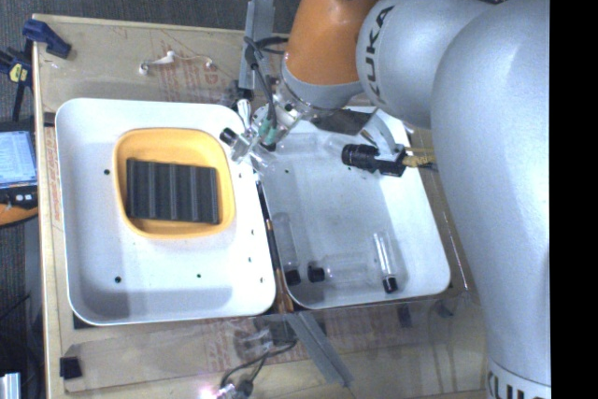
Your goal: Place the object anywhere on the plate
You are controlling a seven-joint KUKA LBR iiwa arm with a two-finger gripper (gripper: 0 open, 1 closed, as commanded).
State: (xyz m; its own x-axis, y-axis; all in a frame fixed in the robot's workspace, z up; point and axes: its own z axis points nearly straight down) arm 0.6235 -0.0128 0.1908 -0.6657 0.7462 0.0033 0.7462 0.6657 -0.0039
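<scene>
Big grey KUKA arm (467, 107) hogs my view. Gripper (250, 137) sits btwn bins, can't tell its state. Clear plastic tubes w/ black caps (385, 263) lie in right white bin (425, 229); yellow plate w/ dark ribbed insert (173, 187) unloaded, so nothing's done imo.

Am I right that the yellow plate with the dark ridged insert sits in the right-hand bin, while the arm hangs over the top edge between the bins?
Not quite: the camera view shows the yellow plate in the left bin, not the right one. The arm does hang over the top edge between the bins.
</scene>
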